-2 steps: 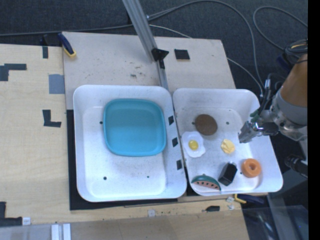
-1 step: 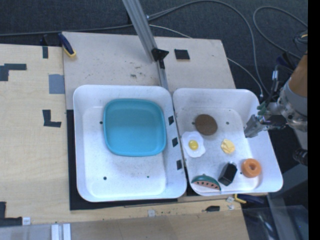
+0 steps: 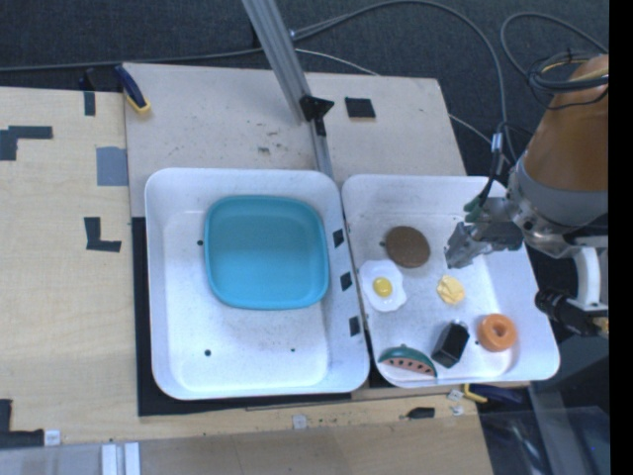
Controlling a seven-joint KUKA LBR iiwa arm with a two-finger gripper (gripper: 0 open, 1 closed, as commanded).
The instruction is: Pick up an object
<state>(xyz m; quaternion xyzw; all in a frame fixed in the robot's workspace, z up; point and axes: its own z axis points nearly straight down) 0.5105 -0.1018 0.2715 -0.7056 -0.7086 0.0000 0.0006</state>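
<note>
Reaching in from the right, the grey arm with its orange band (image 3: 579, 117) is being held over the right bin (image 3: 371, 198), with the gripper (image 3: 463, 252) positioned above the bin floor between the brown round disc (image 3: 406, 246) and the bin's right side. Whether anything is being held cannot be told from this slant; nothing is being shown between the fingertips.

Several small items are being kept in the right bin. The brown round disc is lying near the middle, just left of the gripper. A fried-egg toy (image 3: 383, 289) is lying below it, close to the divider between the bins. A small yellow piece (image 3: 451, 289) is resting just beside the egg, to its right and below the gripper. An orange doughnut (image 3: 497, 332) is sitting toward the lower right corner. A black block (image 3: 451, 344) is lying left of the doughnut, and a watermelon slice (image 3: 408, 362) is resting at the lower edge, touching or nearly touching the black block.

A turquoise square plate (image 3: 266, 251) is being carried in the left bin (image 3: 168, 265), well apart from the gripper.
</note>
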